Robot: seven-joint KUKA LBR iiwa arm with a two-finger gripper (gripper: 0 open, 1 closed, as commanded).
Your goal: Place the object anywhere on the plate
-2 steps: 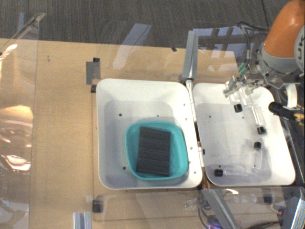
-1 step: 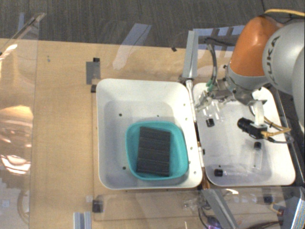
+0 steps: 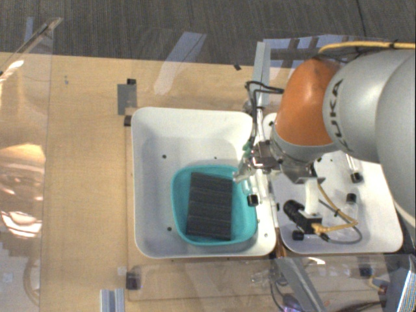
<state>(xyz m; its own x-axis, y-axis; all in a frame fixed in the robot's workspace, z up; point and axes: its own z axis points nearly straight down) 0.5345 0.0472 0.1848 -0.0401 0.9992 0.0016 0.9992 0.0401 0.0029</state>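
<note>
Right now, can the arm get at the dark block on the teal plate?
Probably yes: the dark block lies uncovered on the teal plate, with the gripper close by its right rim.

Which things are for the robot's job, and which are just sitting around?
For the job:
teal plate
dark ribbed block, lying on the plate
gripper, by the plate's right rim

Just sitting around:
left white bin, which holds the plate
right white bin
wooden bench
</note>
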